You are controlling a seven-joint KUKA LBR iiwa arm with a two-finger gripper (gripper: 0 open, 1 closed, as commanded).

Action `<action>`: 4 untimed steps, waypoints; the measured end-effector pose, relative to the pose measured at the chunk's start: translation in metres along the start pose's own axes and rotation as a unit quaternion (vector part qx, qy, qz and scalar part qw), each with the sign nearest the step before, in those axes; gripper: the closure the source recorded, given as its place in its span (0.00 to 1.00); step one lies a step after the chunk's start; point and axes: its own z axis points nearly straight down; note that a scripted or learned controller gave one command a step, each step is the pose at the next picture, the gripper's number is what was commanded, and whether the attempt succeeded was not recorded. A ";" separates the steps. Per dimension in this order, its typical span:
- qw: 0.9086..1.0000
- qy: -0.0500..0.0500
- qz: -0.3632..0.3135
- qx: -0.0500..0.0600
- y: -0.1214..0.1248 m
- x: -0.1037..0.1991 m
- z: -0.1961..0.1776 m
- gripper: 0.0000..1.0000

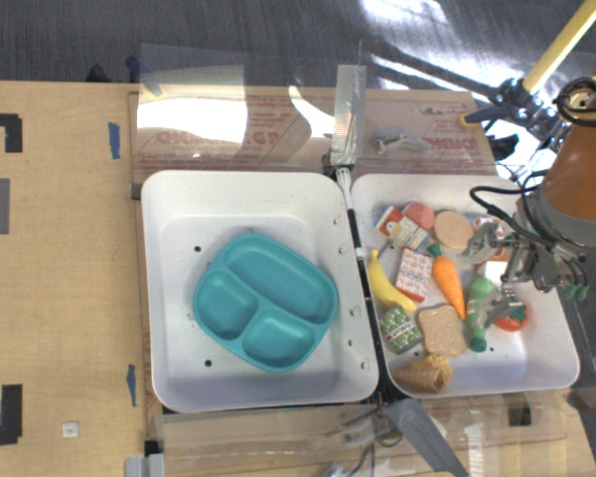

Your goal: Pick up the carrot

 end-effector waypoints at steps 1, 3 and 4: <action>0.991 -0.005 0.137 0.001 0.020 -0.016 0.091 0.00; 0.989 -0.030 0.148 0.003 0.030 -0.045 0.087 1.00; 0.999 -0.005 -0.050 0.000 0.065 -0.096 0.012 1.00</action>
